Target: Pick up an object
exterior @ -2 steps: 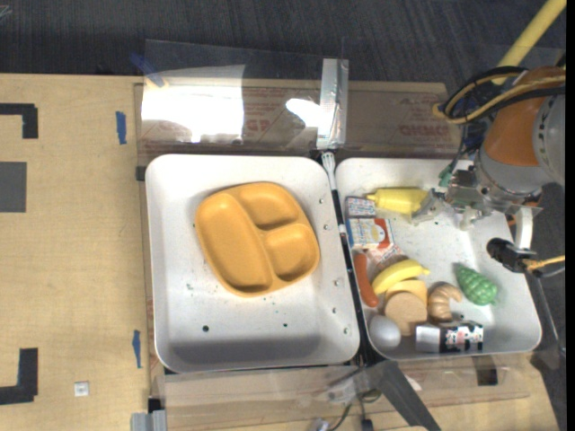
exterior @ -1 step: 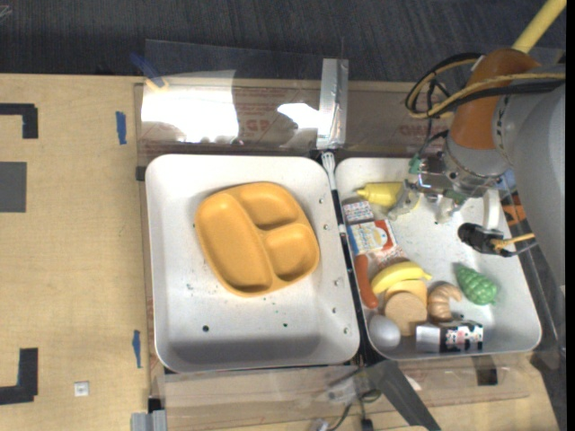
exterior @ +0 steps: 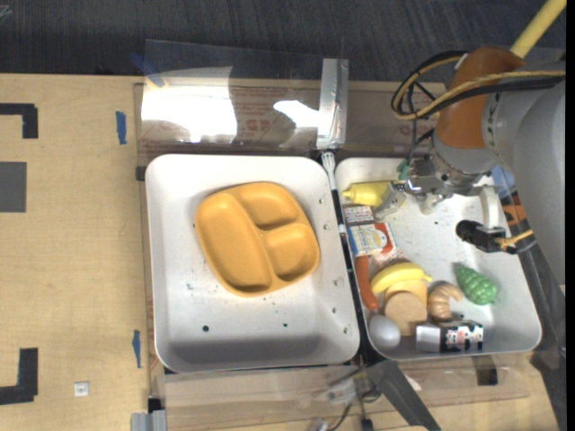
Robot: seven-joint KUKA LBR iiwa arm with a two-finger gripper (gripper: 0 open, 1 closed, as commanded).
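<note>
My gripper (exterior: pixel 402 190) hangs low over the back part of the right bin (exterior: pixel 521 326), just right of a small yellow fruit-shaped toy (exterior: pixel 362 192) by the bin's back left corner. Nothing can be seen held in it. Along the bin's left side lie a red and white packet (exterior: pixel 368 237) and an orange carrot-like piece (exterior: pixel 361 272). Toward the front sit a yellow banana (exterior: pixel 401 278), a tan round piece (exterior: pixel 406 309), a brown mushroom-like toy (exterior: pixel 440 302) and a green ridged toy (exterior: pixel 477 285).
A silver ball (exterior: pixel 384 332) and a black can with a red and white label (exterior: pixel 451 338) lie at the right bin's front wall. The left bin (exterior: pixel 171 241) holds an orange divided plate (exterior: pixel 257 236). The grey arm (exterior: pixel 530 133) covers the right bin's back right corner.
</note>
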